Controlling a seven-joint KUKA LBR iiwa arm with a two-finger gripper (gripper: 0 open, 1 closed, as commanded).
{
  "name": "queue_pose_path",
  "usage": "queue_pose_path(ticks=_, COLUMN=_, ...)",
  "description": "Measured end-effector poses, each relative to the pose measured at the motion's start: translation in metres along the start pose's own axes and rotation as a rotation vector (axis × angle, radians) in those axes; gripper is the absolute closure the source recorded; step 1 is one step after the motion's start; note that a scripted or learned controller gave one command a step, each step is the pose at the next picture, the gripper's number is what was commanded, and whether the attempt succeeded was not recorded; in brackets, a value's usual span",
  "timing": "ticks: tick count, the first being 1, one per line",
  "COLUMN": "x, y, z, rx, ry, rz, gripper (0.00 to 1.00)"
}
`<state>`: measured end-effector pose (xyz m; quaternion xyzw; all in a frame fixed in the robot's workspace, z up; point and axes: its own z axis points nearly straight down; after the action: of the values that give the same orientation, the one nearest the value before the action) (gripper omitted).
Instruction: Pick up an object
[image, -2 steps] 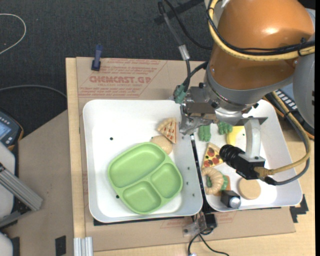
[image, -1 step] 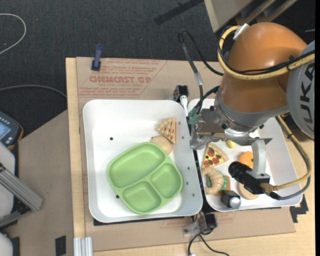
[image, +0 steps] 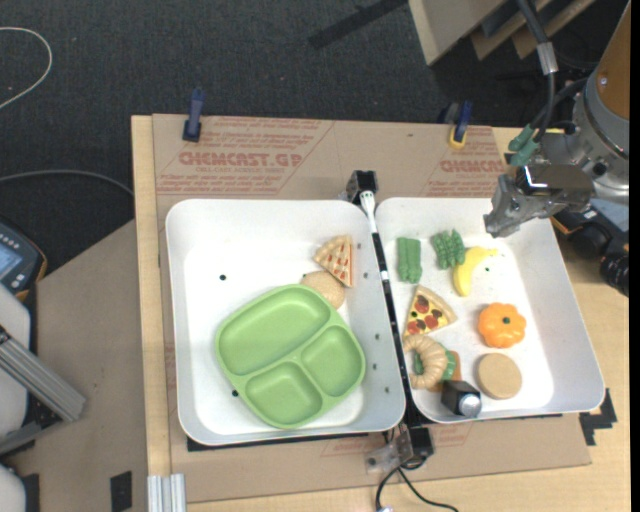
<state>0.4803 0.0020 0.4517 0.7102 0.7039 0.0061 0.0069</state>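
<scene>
Hanging over the far right part of the right bin (image: 575, 330), the gripper (image: 503, 222) is sitting just above and to the right of the yellow banana (image: 468, 270); whether it is spread or pressed together, I cannot tell. Nothing is showing between its tips. Left of it are lying the green broccoli (image: 449, 247) and a green pod (image: 409, 258). Below it are resting the orange pumpkin (image: 501, 325) and a pizza slice (image: 428, 312).
</scene>
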Motion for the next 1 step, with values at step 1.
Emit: queue_pose_path(ticks=1, x=0.1391, y=-0.0067, z=0.123, rx=0.03, ry=0.001, rz=-0.022, gripper=1.0)
